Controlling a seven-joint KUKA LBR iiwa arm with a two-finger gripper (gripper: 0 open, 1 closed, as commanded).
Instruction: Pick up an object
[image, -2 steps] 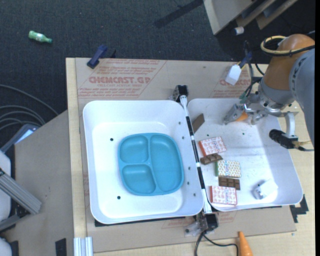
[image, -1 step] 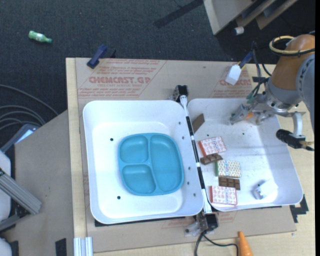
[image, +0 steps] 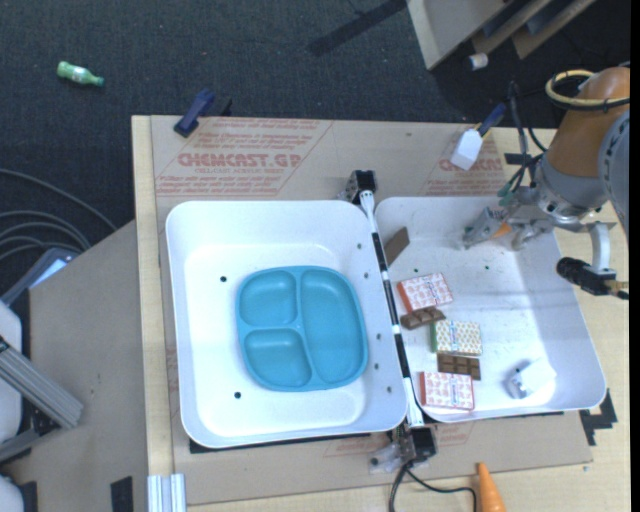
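The tabletop (image: 250, 160) holds 2 bins. I cannot tell the tool's (image: 490, 226) state. It hangs far from the packets (image: 425, 292) and may grab nothing.

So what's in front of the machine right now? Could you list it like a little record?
left bin: holds a blue divided tray
right bin: small patterned packets and brown pieces near its left wall, a small grey item at the near right
gripper: over the far end of the right bin, nothing seen between its fingers
bench: brown board under both bins
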